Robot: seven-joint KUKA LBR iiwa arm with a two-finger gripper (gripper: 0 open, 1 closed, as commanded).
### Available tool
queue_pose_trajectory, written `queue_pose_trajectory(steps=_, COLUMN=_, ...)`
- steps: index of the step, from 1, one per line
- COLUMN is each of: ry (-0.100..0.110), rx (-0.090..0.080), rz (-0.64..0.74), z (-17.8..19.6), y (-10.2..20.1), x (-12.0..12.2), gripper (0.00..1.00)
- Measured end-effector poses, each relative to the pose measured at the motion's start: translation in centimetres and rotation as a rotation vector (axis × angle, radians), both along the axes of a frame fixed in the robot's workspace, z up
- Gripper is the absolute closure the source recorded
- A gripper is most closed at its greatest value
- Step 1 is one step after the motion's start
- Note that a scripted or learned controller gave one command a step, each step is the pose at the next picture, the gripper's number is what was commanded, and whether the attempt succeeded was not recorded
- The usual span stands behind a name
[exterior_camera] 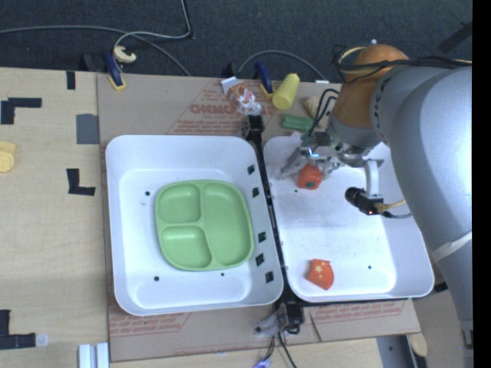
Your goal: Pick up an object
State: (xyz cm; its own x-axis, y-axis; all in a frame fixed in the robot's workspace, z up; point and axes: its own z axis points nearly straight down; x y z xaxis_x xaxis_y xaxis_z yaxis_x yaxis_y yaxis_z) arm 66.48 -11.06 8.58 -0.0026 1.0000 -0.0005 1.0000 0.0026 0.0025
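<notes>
**End effector low over a red object in the right bin**

We see the arm (430,129) reaching in from the right, its end effector (311,159) down in the right bin (383,282), near the bin's far left corner. A red object (310,177) lies right at its tip; we cannot tell whether the fingers are spread or closed, or whether they grip it. A second red-orange object (321,274) lies apart, near the bin's front edge. In the left bin (130,205) sits a green divided plate (204,225).

Two red-orange objects (310,177) (321,274), right bin
</notes>
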Motion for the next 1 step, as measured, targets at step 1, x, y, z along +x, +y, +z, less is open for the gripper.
queue_pose_trajectory(steps=1, ry=0.000, rx=-0.001, rz=0.002, z=0.98, y=0.02, x=0.01, gripper=1.00)
